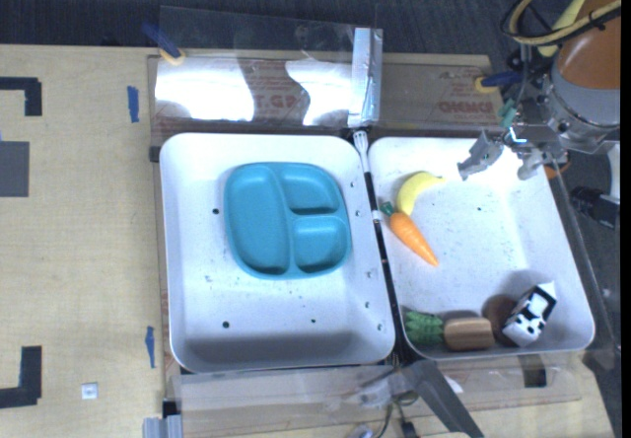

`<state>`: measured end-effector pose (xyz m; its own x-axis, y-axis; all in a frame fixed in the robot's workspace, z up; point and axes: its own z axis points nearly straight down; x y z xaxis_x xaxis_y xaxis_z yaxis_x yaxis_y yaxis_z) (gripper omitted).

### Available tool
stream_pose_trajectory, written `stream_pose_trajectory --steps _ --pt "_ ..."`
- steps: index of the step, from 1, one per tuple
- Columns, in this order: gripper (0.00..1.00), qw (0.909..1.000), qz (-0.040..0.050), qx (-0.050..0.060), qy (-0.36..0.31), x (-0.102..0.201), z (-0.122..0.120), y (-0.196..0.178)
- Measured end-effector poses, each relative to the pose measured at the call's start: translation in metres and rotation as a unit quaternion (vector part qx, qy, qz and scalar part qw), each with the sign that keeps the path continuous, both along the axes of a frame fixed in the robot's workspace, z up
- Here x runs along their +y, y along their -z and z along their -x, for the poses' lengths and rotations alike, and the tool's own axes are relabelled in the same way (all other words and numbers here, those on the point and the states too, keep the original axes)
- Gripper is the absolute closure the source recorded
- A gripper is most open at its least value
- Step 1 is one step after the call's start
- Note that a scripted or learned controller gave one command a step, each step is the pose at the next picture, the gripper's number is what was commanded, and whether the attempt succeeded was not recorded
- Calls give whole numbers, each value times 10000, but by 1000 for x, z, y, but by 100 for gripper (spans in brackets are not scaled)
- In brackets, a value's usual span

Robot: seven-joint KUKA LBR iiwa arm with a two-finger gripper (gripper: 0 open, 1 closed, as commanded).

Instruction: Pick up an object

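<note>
Blue plastic fills the middle of the left bin — a divided tray lying flat, broad and low, a poor candidate for a two-finger grasp.

Across the divider, in the right bin, the likelier targets begin at its upper left: a yellow banana, short and curved, with an orange carrot just below it, the two touching or nearly so. Both look like toy food — judged light, stiff and rather smooth, so apt to slip or roll if pinched off-centre. The banana would best be taken across its thick middle, at right angles to the curve; the carrot across its wide end near the green top, not the tapering tip.

Along the near wall lie a green piece, a brown block, a darker brown thing behind it and a black-and-white toy, packed close — hard to close on one without nudging its neighbour.

At the upper right edge of that bin hangs the pincer, fingers spread apart with nothing between them, to the right of the banana and nearest to it of all the objects.
</note>
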<state>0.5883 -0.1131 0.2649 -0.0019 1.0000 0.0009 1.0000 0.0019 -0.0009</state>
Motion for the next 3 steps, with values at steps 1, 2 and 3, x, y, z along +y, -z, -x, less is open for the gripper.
stream_pose_trajectory --steps 1,2,3 --pt "0 9984 -1 9 -570 5 -16 170" --pt "0 9996 8 -63 -282 26 -16 75" --pt "0 9965 16 -51 -838 7 -71 176"
